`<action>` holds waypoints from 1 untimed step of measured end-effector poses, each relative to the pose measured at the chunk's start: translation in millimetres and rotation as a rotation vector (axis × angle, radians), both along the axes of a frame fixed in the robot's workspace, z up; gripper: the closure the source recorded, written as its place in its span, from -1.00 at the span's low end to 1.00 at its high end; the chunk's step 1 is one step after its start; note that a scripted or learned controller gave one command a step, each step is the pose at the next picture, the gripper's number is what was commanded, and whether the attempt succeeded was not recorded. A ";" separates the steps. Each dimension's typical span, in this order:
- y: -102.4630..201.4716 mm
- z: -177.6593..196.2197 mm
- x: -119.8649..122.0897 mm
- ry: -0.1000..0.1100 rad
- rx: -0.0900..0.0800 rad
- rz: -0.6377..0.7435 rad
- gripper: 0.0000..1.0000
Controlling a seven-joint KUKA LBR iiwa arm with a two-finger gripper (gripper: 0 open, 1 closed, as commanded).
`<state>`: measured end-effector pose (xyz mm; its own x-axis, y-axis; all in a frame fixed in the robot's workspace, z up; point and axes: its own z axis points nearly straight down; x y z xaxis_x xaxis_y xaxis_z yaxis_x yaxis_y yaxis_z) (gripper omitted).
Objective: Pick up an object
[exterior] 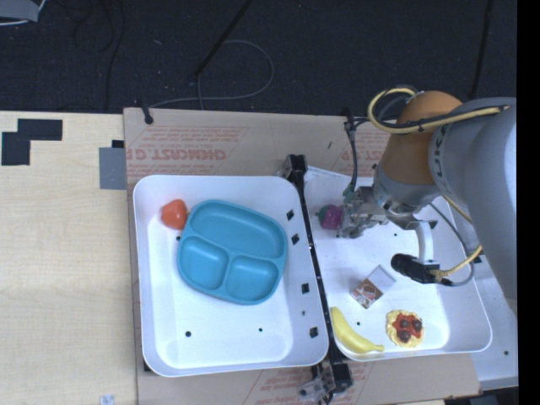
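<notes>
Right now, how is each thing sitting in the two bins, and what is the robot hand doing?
Blue plate: flat in the left bin, nothing on it.
Orange ball: in the left bin, against the plate's upper-left edge.
Purple toy: in the right bin, right beside the gripper.
Small box: lying tilted in the right bin.
Banana: lying flat by the right bin's near edge.
Tart: flat, right of the banana.
Gripper: low over the right bin.

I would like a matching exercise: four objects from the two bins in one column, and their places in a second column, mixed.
Objects:
1. blue divided plate
2. banana
3. purple object
4. orange-red ball

Places:
A. right bin, front edge near the divider
B. left bin, middle
C. left bin, far left corner
D. right bin, far side, beside the gripper

Pairs: 1-B, 2-A, 3-D, 4-C
</notes>
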<state>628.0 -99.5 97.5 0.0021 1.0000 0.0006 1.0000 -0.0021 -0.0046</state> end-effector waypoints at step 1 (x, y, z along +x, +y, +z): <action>-3.1 43.9 5.5 -0.007 -0.001 0.001 1.00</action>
